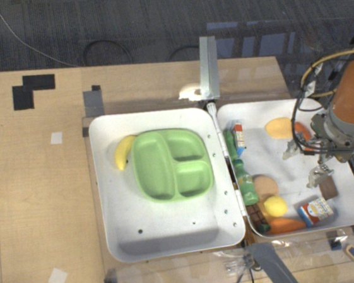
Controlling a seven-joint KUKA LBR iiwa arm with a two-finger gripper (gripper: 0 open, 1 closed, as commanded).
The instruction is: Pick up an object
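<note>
My gripper [303,164] hangs over the right part of the right bin [287,109], below the grey wrist and orange band. Its fingers [290,151] stand apart, open, with only bare bin floor between them. A yellow-orange oval object [278,128] lies just above-left of it. A small brown block [327,188] sits right below it. A red, white and blue box [316,210] lies lower still. Nothing is held.
The right bin's left side holds a green bottle [235,163], a red-and-white box [238,136], a tan round object [265,186], a yellow lemon [274,206] and a carrot [287,224]. The left bin [116,195] holds a green divided plate [171,164] and a banana [123,151].
</note>
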